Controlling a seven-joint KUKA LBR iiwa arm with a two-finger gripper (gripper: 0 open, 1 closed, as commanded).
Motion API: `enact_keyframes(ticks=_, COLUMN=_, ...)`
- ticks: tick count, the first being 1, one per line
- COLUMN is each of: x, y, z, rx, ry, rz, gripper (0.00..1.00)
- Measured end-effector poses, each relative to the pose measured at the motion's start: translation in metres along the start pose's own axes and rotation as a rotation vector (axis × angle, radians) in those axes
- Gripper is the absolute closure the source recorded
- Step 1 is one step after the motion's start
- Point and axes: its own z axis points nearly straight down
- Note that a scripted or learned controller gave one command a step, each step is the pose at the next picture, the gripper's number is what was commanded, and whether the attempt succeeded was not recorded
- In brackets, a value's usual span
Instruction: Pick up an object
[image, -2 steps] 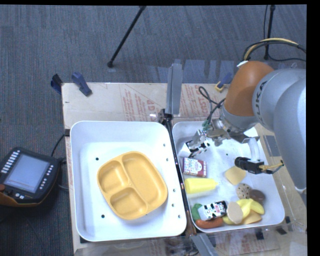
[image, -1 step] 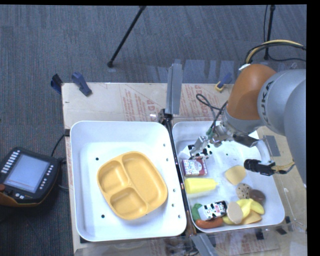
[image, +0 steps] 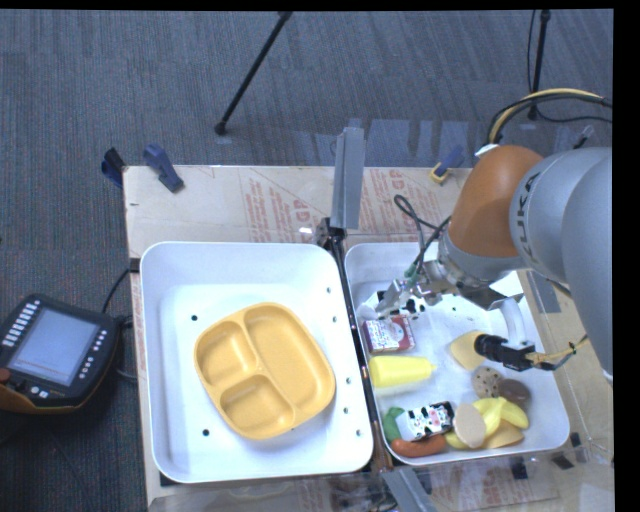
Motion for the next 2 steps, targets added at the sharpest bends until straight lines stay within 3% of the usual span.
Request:
enact_keyframes(ticks=1, x=-0.003, y=0.032, z=0.003, rx=0.013, ry=0.003, rz=0.23, gripper=0.0)
enact_keyframes(ticks=2, x=-0.014, y=0.034, z=-0.011, rx=0.002, ry=-0.017, rz=0.232, gripper=1.0)
